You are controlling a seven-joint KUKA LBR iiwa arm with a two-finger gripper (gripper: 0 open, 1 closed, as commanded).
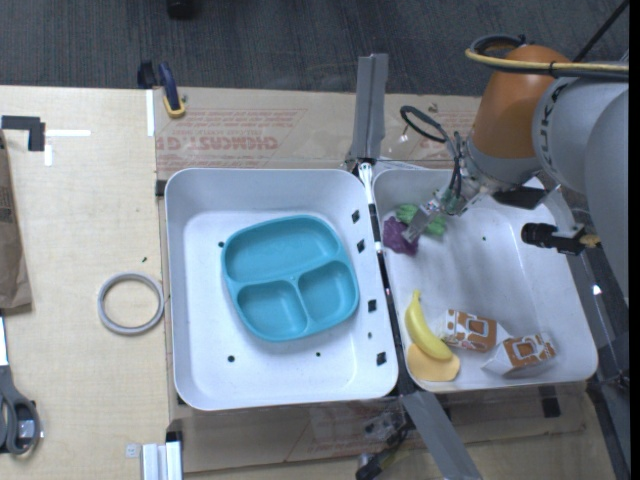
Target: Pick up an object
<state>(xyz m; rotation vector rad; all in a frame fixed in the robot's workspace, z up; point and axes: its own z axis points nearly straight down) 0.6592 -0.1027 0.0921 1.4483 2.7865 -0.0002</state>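
Observation:
In the right bin point(500, 258) a purple and green toy vegetable point(399, 235) lies against the left wall near the back. My gripper point(436, 211) is low over the back of this bin, its tip right at the toy's green end point(408, 214); whether it touches is unclear. At the bin's front left lie a yellow banana point(424, 328) and a yellow-orange round piece point(436, 367). To their right sit two brown and white packets point(470, 330) point(528, 351).
The left bin point(190, 268) holds a blue divided plate point(290, 276). A grey post point(370, 108) rises behind the wall between the bins. On the bench to the left lie a tape ring point(130, 301) and scissors point(15, 423).

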